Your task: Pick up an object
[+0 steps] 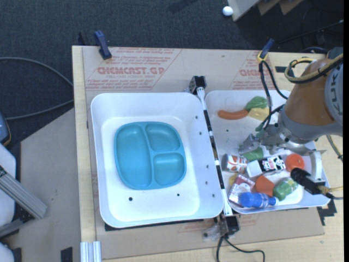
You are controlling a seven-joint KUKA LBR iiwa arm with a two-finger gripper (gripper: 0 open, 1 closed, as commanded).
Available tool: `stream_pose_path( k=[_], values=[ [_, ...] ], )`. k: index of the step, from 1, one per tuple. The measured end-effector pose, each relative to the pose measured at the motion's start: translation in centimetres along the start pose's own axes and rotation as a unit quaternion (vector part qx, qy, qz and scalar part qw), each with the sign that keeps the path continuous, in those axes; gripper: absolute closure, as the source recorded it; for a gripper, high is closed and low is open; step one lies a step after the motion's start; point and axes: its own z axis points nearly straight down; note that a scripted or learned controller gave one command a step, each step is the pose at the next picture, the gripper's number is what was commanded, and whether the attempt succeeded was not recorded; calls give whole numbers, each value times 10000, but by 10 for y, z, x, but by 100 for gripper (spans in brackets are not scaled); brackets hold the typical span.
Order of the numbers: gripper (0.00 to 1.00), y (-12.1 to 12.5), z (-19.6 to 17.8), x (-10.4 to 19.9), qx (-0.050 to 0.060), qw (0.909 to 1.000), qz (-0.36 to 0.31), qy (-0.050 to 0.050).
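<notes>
Glossy teal divided plate (150, 154), smooth white bin (103, 111), metal end effector (260, 142)

My arm (313, 100) is grey with an orange band. Below me, a turquoise tray (150, 154) sits in a white bin (103, 146); nearby lie an orange carrot (233, 113), blue bottle (256, 201), black-and-white carton (272, 164).

Fixed overhead camera, slanted down, both bins (103, 146)
</notes>
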Motion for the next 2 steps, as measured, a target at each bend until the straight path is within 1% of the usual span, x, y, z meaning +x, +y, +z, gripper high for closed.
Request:
stream_pose_path(
  k=[1,2],
  values=[
    [0,31,30,30,-27,10000,-8,-4],
    [0,24,30,29,-20,10000,-4,-4]
  ],
)
